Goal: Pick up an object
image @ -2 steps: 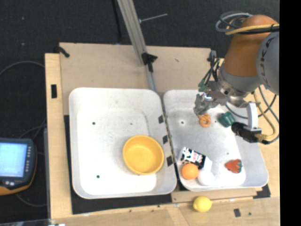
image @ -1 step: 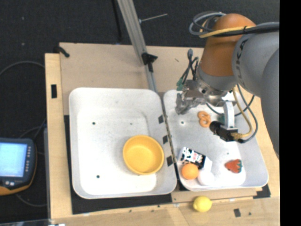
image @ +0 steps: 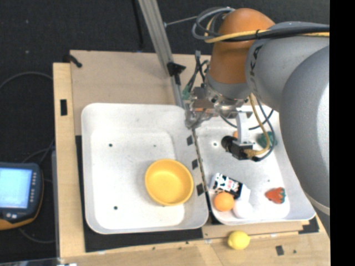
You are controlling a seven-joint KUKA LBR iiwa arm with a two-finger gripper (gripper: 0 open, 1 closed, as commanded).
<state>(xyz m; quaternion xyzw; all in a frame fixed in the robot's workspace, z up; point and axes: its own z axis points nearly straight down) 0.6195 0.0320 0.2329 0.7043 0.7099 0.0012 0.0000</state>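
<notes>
A tan counter [image: 119,79] carries two shallow white bins, the left bin [image: 105,132] and the right bin [image: 288,201], touching along their inner rims. Beyond the counter's left edge, a handheld control pad [image: 16,195] with a lit bluish screen lies on the dark floor [image: 33,26], its black cable [image: 22,93] looping away above it. A slim metal rail [image: 158,37] slants down from the top of the view toward the bins' meeting rims. Black tape marks [image: 64,107] dot the counter's left border.
</notes>
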